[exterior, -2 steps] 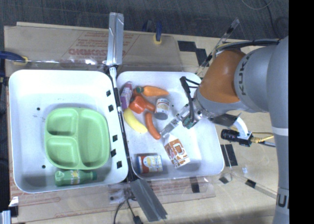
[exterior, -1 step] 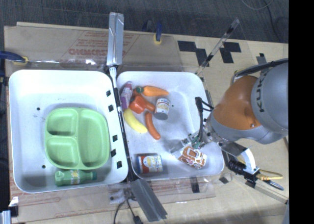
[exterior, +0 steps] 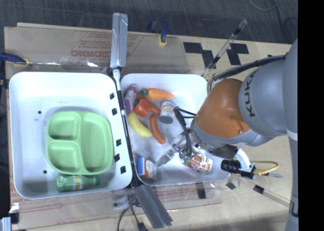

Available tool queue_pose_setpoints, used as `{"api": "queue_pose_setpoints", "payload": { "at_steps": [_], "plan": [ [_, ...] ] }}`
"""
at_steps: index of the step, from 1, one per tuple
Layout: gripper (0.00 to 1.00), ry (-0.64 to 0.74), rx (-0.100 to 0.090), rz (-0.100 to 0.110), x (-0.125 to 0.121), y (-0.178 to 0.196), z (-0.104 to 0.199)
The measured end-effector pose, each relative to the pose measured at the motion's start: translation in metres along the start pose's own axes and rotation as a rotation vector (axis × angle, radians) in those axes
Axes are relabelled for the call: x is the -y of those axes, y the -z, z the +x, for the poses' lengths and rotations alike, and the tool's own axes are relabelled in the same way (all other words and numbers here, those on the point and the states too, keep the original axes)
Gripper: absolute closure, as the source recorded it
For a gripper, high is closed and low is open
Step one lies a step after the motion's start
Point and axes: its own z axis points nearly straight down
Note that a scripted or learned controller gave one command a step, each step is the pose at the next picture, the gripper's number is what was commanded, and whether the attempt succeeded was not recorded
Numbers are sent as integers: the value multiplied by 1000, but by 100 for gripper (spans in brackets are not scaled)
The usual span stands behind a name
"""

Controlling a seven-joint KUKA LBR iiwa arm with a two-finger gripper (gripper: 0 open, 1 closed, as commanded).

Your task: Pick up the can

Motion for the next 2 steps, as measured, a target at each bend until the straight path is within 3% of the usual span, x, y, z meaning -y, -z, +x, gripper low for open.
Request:
{"api": "queue_pose_setpoints", "payload": {
  "at_steps": [2],
  "plan": [
    [0,-1,0,0,0,0,0]
  ]
}}
